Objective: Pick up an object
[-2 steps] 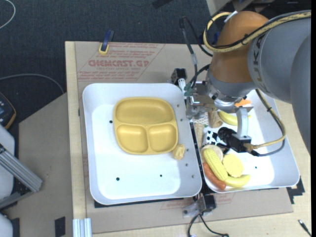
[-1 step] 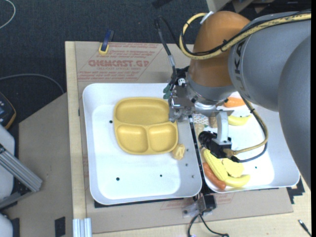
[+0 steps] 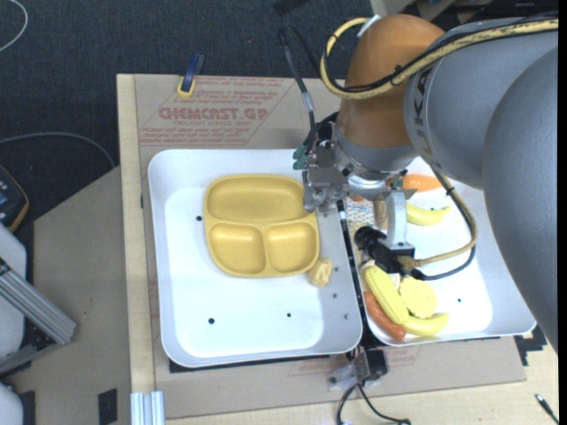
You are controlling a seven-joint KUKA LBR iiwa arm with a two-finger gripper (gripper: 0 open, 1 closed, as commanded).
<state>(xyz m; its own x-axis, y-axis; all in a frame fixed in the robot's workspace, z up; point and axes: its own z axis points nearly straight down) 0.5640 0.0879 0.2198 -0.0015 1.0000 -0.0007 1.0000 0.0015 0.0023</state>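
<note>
Yellow toy food crowds the near left corner of the right bin (image 3: 496, 312): a banana (image 3: 427, 326) lies along the near rim, an orange carrot (image 3: 384, 317) sits just left of it, a corn cob (image 3: 379, 283) lies just beyond, and a rounded yellow piece (image 3: 421, 297) rests between cob and banana; they touch or overlap, so a clean grab there looks awkward.

Across the divide, in the left bin (image 3: 248, 326), a small pale yellow piece (image 3: 320, 274) sits just beside the near right corner of the yellow divided plate (image 3: 261, 224); the plate lies flat, its two smaller compartments toward the near side.

At the plate's far right corner, close to the wall between the bins, hangs the gripper (image 3: 321, 191) under the orange wrist; whether it is apart or together I cannot tell, and nothing is seen held.

I judge the plate's rim the likeliest target; to take it well the gripper should straddle the raised edge squarely, keep off the bin wall, close firmly, then lift slowly, since a broad plate held by one corner will probably droop and may slip; the lone pale piece looks the easier pick.

Farther right, a second banana (image 3: 431, 213) and an orange piece (image 3: 423, 182) lie partly under the arm; beyond the bins a cardboard sheet (image 3: 221, 113) bears a blue and yellow clamp (image 3: 188, 78).
</note>
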